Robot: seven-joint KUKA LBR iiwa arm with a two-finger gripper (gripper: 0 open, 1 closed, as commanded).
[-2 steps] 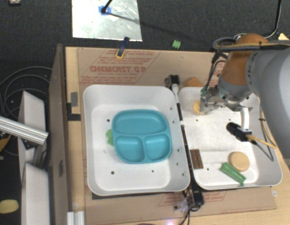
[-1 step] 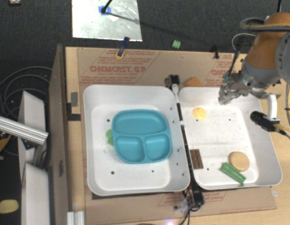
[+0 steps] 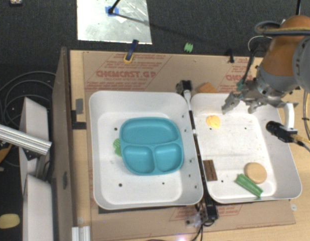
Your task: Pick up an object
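My gripper (image 3: 241, 106) hangs over the far edge of the right bin (image 3: 275, 149); its two fingers are spread wide apart, open, with nothing between them. A small yellow object (image 3: 212, 120) lies on the bin floor just left of and below the left fingertip (image 3: 228, 106), not touching it. Near the bin's front sit a round tan disc (image 3: 255, 171) and a green stick-shaped piece (image 3: 249, 185), side by side. A brown flat block (image 3: 209, 170) rests at the bin's left wall.
The left bin (image 3: 105, 185) holds a blue divided plate (image 3: 151, 145) with a green item (image 3: 116, 145) peeking out from its left edge. An orange piece (image 3: 207, 88) lies outside, behind the right bin. Cables and a metal bar sit at far left.
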